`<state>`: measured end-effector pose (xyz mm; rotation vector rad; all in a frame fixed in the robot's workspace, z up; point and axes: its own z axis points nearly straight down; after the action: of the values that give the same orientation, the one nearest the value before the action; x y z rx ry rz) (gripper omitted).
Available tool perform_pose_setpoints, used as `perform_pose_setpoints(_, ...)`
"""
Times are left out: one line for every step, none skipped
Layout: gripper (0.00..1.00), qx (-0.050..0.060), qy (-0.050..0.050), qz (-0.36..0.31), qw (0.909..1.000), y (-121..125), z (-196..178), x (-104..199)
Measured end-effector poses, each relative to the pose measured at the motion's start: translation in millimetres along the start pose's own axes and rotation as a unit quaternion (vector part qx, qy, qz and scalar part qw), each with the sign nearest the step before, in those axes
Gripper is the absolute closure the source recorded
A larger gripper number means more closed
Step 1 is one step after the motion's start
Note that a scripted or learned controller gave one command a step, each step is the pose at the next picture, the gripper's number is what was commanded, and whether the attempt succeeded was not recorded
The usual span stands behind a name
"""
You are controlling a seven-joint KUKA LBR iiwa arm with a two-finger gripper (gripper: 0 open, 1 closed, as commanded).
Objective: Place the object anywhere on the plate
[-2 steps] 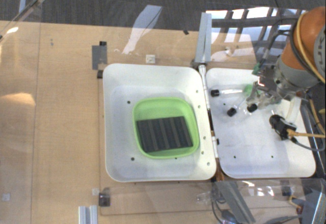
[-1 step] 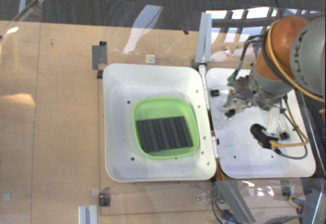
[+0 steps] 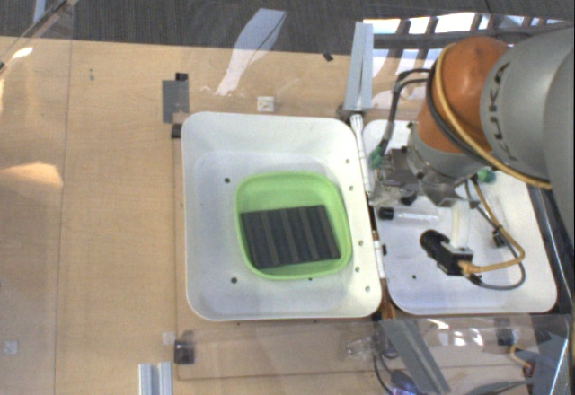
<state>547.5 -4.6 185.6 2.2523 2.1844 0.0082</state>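
A lime-green square plate (image 3: 292,196) sits in the middle of the left white bin (image 3: 211,205). A dark grey ribbed rectangular object (image 3: 289,236) lies flat on the plate and covers most of its floor. The grey arm with its orange band (image 3: 463,97) hangs over the right bin (image 3: 530,285). Its gripper (image 3: 391,191) is low at that bin's left edge, next to the wall between the bins. It is to the right of the plate and apart from it. The wrist hides much of the gripper, and I see nothing held in it.
A black connector on a yellow cable (image 3: 449,254) loops over the right bin's floor under the arm. A metal post (image 3: 359,65) stands behind the gap between the bins. The wooden bench (image 3: 90,205) stretches to the left.
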Motion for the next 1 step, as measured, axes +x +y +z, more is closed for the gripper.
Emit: perform_pose_setpoints(1.0,0.0,0.0,-0.047,0.9989,7.6,0.2,23.6)
